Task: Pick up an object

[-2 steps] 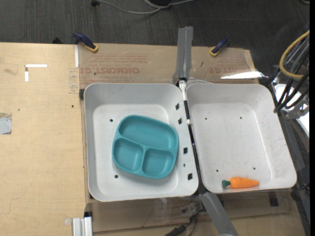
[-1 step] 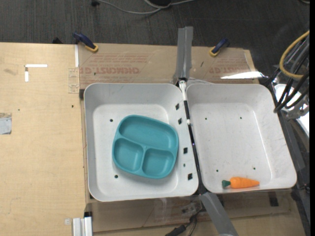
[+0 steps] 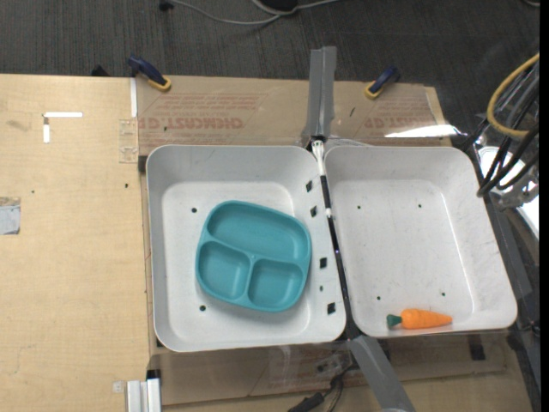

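Observation:
A teal divided plate point(image 3: 254, 256) with three compartments lies in the left white bin point(image 3: 171, 178), a little left of that bin's middle. A small orange carrot point(image 3: 420, 319) with a green top lies on its side in the right white bin point(image 3: 463, 187), against the near wall.
A grey metal bar point(image 3: 322, 93) runs along the seam between the bins at the back. Two clamps point(image 3: 150, 73) hold the cardboard behind the bins. Cables and part of the arm's base point(image 3: 515, 153) stand at the right edge, beside the right bin.

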Robot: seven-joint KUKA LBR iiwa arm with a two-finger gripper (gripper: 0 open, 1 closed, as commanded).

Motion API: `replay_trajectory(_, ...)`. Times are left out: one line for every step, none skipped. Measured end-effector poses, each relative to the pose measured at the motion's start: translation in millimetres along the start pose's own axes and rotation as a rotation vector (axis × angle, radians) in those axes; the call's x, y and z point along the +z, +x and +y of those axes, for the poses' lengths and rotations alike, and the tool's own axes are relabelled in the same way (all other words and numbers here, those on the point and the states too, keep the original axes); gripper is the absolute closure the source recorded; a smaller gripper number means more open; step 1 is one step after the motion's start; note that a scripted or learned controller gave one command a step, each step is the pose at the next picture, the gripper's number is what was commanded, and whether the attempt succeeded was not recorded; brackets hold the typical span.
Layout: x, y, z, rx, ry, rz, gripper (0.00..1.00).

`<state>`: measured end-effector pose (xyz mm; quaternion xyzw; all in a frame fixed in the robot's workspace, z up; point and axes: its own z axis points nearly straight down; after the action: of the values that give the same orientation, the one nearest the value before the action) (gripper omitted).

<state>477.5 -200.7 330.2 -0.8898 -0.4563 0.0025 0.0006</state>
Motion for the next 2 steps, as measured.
replay_trajectory(0.0, 0.0, 0.0, 0.000, 0.000, 0.000, 0.00)
replay_trajectory(0.0, 0.0, 0.0, 0.000, 0.000, 0.000, 0.00)
